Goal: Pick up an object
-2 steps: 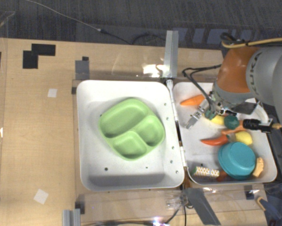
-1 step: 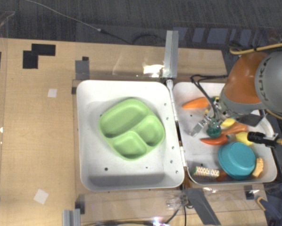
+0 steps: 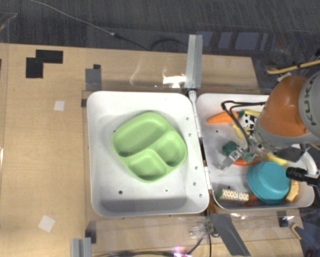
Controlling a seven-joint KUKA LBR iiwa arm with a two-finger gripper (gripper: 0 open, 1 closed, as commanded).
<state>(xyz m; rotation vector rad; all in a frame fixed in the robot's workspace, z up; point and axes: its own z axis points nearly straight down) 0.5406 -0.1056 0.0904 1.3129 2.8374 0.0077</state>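
Hand over the right bin's clutter

The hand [image 3: 234, 157] hangs low in the right bin [image 3: 213, 143], among small items just left of the teal bowl [image 3: 268, 182]; whether it grips anything cannot be told. An orange carrot [image 3: 220, 119] lies beyond it. The left bin [image 3: 104, 143] holds a green divided plate [image 3: 149, 145].

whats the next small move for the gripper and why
Probably lower a little and close. The gripper sits low in the right bin among small items, next to the teal bowl, but nothing visibly sits between its fingers yet.
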